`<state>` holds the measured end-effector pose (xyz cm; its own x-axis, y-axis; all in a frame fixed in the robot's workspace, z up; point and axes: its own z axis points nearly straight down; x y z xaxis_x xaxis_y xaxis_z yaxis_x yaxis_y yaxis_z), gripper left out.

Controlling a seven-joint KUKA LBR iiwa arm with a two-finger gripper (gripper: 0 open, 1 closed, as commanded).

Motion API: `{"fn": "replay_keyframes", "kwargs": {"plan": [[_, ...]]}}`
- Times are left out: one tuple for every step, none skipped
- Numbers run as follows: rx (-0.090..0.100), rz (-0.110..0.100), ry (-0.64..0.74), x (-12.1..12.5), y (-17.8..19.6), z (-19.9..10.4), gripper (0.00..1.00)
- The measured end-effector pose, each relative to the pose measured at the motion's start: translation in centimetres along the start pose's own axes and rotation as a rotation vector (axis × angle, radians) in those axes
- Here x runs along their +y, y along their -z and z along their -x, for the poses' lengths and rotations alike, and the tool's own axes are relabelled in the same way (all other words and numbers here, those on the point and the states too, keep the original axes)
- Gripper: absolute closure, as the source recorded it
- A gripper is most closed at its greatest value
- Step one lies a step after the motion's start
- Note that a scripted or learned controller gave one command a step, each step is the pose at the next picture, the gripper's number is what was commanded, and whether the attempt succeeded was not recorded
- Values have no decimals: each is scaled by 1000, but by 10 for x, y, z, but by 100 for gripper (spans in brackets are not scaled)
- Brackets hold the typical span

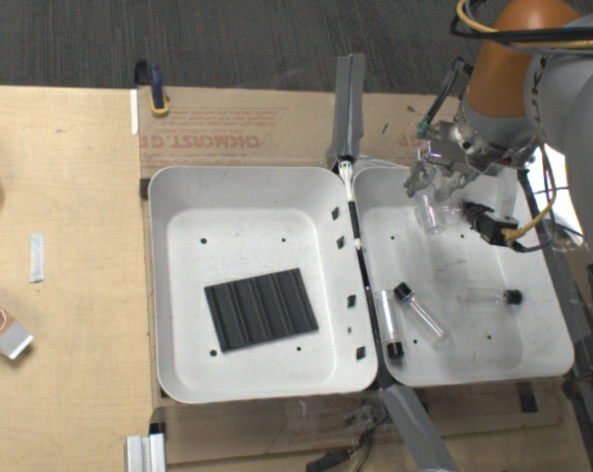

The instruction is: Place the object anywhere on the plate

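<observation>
Gripper (436, 187) first: you find it low over the far edge of the right bin (532, 362), hanging from the orange-banded wrist, but the clutter of cables hides whether it is spread or pressed together, so you cannot tell, and nothing can be seen pinched in it.

Below it, you have several clear tubes with black caps scattered across the right bin: one tube (418, 310) lies slanted near the bin's left edge, a second tube (388, 327) rests along the left wall, and a third tube (493, 298) sits toward the right edge.

Your target, the dark ribbed plate (263, 308), lies flat in the left bin (168, 264), toward its near edge, well apart from the gripper. You will probably need a firm pick before crossing over.
</observation>
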<state>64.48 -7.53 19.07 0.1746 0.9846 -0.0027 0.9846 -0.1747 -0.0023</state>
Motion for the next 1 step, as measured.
{"fn": "replay_keyframes", "kwargs": {"plan": [[1, 0, 81, -67, 86, -35, 100]]}}
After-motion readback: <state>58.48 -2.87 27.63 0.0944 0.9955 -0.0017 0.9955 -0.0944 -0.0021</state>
